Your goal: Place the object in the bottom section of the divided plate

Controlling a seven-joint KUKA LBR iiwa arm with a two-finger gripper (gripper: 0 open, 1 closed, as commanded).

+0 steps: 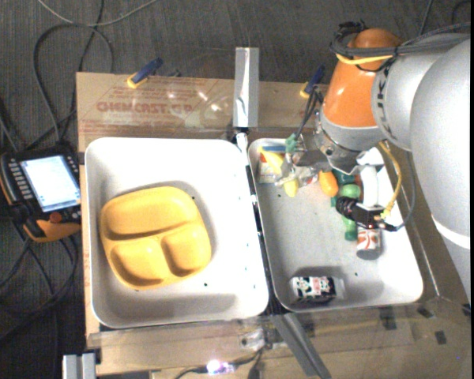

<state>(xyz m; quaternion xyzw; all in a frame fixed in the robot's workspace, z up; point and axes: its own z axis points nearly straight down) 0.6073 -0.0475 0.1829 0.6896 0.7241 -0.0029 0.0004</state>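
Grey and orange, the arm (363, 85) comes in from the right and sets its wrist low over the upper part of the right bin (395, 287). Its jaws sit under the wrist housing, at about the point where the arm meets a cluster of small items (300, 170), and the housing hides them; whether they are spread or closed, or have hold of anything, cannot be told from this view.

Around that spot lie the candidates for the task's object: a pale, crumpled piece with yellow on it near the bin's upper left corner, a small orange piece (328, 183) just beside it, and a green piece (349, 192) touching that. Which of these the program is after is not clear. Lower down stands a small red and white can (369, 242), and near the bin's bottom edge lies a dark packet (314, 287), well apart from the rest.

In the left bin (118, 152) rests the yellow divided plate (154, 235), tilted a little, with all its sections bare. By this reckoning the task is at its start: nothing has reached the plate, and the pick, the carry across the divider between the bins and the drop into the bottom section are all left to do.
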